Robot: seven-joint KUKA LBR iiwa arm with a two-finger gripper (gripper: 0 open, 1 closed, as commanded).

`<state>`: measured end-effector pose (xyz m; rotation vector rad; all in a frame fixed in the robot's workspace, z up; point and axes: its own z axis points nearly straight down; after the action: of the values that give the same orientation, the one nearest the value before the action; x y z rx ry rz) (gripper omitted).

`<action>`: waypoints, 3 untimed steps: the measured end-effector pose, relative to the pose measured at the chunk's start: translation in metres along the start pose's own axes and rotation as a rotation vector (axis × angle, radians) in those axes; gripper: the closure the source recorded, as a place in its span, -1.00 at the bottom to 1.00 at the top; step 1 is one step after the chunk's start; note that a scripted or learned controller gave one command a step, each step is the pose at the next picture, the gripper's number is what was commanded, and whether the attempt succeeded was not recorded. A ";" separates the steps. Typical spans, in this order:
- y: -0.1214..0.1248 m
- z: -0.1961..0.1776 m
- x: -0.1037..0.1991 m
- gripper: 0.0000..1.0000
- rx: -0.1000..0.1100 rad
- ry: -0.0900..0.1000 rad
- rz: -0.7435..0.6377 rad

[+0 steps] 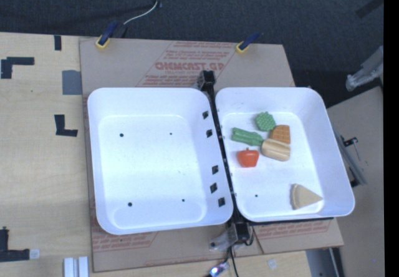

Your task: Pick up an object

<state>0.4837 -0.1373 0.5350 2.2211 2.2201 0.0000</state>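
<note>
Toy food pieces, six in all, are seen lying inside the right bin (327,126), the one landmark used for every place below. All six rest on the white floor of that bin, and none is lifted.

A red tomato-like piece (248,158) is placed near the middle of the bin's floor, towards its left wall. A long green piece (247,136) is laid just behind it, closer to the bin's far rim. A tan roll-shaped piece (275,150) is set at the bin's centre, touching or almost touching an orange ridged piece (280,133) behind it. A knobbly green piece (265,121) is found furthest back in the group, nearest the bin's far rim. A pale tan wedge (304,196) is set well apart from the others, in the bin's near right corner, close to the rim.

The left bin (149,157) is joined to the right bin's left wall. A sheet of brown cardboard (187,67) is spread under the right bin and reaches beyond its far rim, where it is held by two clamps (248,42). A thin cable (146,10) is trailed across the dark floor further behind.

How far the gripper is open, and whether anything is held by it, cannot be told.
</note>
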 end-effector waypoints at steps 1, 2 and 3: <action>0.001 -0.010 0.001 1.00 -0.001 -0.001 -0.001; 0.001 -0.010 0.001 -1.00 0.000 -0.001 -0.001; 0.002 -0.020 0.001 1.00 -0.002 -0.002 -0.002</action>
<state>0.4854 -0.1362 0.5553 2.2170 2.2204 -0.0006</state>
